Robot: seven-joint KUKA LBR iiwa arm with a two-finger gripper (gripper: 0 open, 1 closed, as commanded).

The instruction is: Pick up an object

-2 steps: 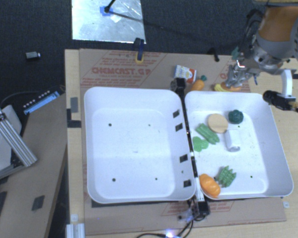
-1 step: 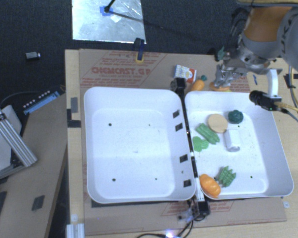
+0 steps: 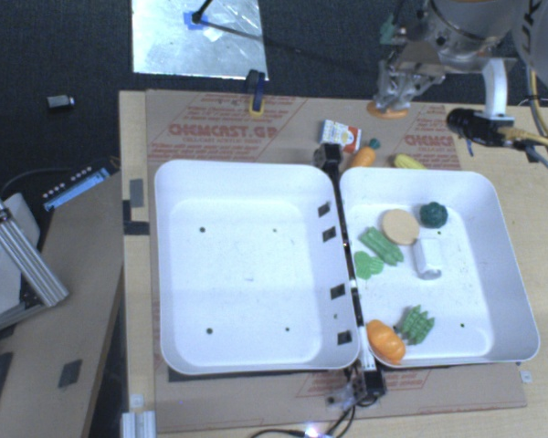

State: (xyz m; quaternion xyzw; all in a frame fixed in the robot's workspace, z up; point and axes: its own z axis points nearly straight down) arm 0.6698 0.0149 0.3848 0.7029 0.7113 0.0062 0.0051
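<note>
Hovering at upper right, the claw [image 3: 397,94] perhaps pinches something orange; I cannot tell. The tan disc [image 3: 401,226] looks light, stiff; grip its edges.

Workstation surroundings: dark floor, brown-board surface, metal fixtures.

The surface [image 3: 219,126] is brown board printed with red lettering, edged by a tan panel [image 3: 82,272] at 9 o'clock. Dark speckled floor [image 3: 55,35] fills 10 to 12 o'clock. A reflective silver sheet [image 3: 164,26] lies at 11 o'clock, blue tape [image 3: 194,20] on it. An aluminium frame rail [image 3: 18,254] runs at 8 o'clock. Lighting is even, no hard shadows.
</note>
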